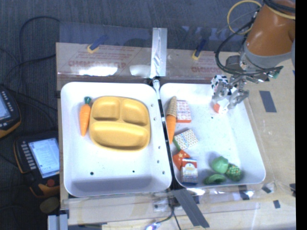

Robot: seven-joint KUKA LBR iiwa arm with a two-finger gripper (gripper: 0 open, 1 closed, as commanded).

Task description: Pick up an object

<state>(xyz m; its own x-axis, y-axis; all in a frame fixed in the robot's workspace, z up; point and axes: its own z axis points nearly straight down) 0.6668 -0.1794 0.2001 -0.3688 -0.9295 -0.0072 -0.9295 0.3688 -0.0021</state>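
On the counter [278, 143] the left bin [115, 178] holds a yellow divided tray [120, 122] with a toy carrot [85, 118] lying just beside its left edge. Past the divider, the right bin [244, 143] holds the loose things a pick could aim at: an ice-cream cone [170, 119] along the left wall, a small pink-and-white carton [183, 111] just beside it, a patterned box [186, 139] below that, a red-and-white carton [188, 169] near the front edge, and a cluster of green toy vegetables [223, 169] at the front right. All of these rest on the bin floor, so the pick looks not yet done. Farther right, the end effector [225, 97] hangs low over the upper right part of that bin, with a small white-and-red object [217, 107] directly at its tips. Whether that piece is pinched between the fingers or merely lying beneath them cannot be told from this slant, nor how wide the fingers stand. The arm [268, 32] reaches in from the upper right, its orange band above the wrist, cables looping behind, the wrist pointing down and slightly leftward into the bin. Judging by this, the task sits at the grasp stage, with lifting left.
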